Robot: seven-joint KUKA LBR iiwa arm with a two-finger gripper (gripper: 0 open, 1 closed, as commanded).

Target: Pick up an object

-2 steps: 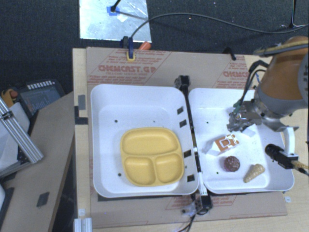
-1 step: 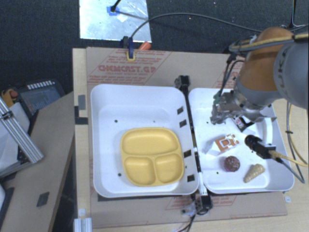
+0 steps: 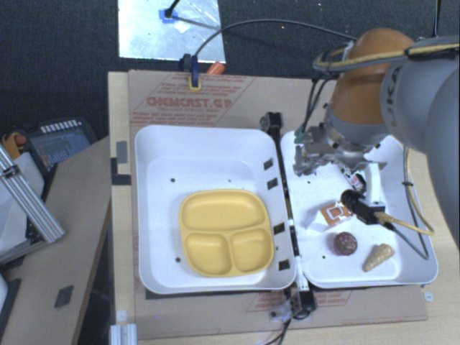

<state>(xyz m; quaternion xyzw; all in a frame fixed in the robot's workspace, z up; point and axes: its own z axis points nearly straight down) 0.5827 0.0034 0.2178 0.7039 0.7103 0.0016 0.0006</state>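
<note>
- While the yellow divided tray (image 3: 226, 232) lies flat in the left bin (image 3: 154, 157), its broad, low shape would probably defeat a pinch.
- Gripper (image 3: 309, 158): over bare floor at the upper left of the right bin (image 3: 323, 264). Whether it is released or clenched cannot be told. A descent here would probably catch nothing.
- Orange-and-white card (image 3: 333, 213), dark red ball (image 3: 345, 244), tan cone (image 3: 379, 256): all nearer the camera than the gripper. The ball may roll and the cone may slip.

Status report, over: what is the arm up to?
Gripper low over right bin's back left. Dark ball, cone, orange card lie apart, nearer front. Nothing blocking.
</note>
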